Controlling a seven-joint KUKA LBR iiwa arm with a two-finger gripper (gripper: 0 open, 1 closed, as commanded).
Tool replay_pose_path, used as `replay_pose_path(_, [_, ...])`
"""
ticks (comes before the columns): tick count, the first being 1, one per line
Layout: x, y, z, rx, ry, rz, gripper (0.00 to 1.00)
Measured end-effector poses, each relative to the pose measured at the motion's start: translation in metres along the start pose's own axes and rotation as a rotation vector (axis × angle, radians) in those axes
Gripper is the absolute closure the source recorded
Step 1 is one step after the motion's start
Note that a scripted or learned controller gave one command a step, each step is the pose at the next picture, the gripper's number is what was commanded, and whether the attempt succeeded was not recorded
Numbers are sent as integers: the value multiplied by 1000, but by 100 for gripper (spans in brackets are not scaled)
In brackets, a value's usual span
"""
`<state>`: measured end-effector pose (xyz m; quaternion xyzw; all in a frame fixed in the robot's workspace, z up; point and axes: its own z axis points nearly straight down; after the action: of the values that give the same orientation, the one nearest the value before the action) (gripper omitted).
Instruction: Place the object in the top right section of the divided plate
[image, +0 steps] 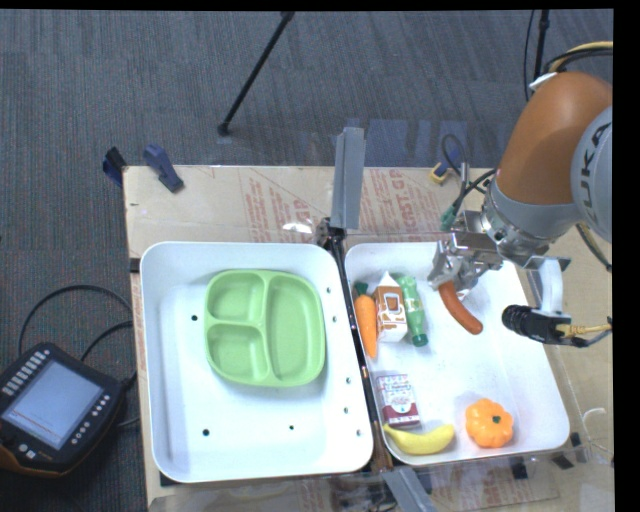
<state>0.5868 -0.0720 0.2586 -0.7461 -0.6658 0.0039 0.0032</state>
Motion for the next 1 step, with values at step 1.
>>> replay_pose_path(1, [-10, -43, -9, 0, 1, -115, 100])
